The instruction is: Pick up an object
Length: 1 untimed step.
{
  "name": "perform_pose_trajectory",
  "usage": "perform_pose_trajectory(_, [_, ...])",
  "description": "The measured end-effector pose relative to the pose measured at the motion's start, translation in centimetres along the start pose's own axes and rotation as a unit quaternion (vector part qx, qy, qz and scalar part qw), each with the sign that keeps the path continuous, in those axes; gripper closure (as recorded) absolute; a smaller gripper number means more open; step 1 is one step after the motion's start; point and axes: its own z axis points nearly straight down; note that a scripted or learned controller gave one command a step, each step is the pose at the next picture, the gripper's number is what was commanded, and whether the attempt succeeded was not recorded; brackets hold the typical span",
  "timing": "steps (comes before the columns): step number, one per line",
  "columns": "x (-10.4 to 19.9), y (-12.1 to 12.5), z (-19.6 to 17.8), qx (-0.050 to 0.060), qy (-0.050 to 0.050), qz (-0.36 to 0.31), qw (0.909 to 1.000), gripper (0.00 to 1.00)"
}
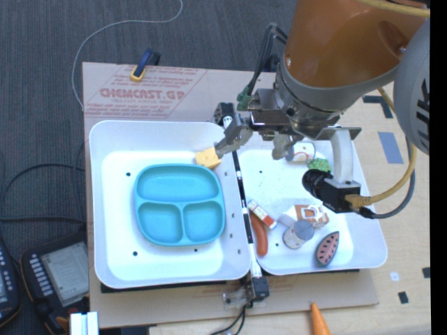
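The end effector [225,145] grips a yellow block [207,159] above the bins' shared rim. A blue tray [180,204] lies just below-left of it. A hot dog [260,237] lies lower right.

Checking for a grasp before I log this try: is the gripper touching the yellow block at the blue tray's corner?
Cannot tell. In the camera view the gripper meets the yellow block at its upper right edge, but the slanted view leaves contact or height unclear.

A robotics lab: a big grey and orange robot arm [356,40] hangs over two white bins [98,187] on a plywood counter [150,93], with loose cables [105,33] trailing across grey carpet [42,82] and a control pendant [59,278] nearby.
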Motion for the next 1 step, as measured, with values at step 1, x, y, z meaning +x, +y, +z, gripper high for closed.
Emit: perform_pose_trajectory(1, [1.72,-0.01,-0.09,0.0,0.0,0.001,1.0,0.0])
